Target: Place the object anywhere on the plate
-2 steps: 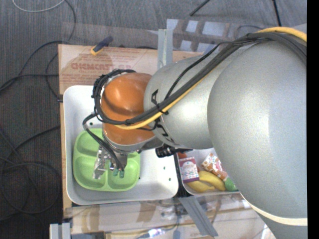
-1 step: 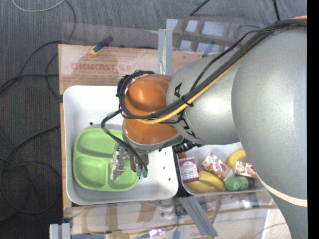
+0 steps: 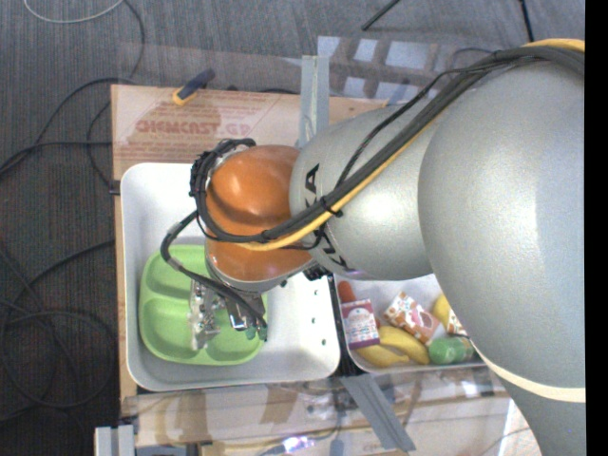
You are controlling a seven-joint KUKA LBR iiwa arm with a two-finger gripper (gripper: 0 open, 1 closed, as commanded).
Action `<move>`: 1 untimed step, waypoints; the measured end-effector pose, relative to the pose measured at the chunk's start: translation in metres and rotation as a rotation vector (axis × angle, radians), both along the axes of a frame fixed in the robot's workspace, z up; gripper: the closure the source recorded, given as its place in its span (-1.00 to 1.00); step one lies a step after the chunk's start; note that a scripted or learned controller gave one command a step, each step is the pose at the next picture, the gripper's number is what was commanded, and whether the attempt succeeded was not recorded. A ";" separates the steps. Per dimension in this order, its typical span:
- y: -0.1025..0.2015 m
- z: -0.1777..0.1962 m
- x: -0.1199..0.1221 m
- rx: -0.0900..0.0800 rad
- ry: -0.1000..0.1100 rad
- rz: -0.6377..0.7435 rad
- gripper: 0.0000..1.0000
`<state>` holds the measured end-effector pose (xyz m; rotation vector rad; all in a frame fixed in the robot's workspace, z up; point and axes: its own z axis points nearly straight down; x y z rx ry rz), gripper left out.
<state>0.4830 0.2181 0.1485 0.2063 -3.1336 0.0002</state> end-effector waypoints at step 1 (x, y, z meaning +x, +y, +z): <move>0.000 0.000 0.000 0.001 0.000 0.000 -1.00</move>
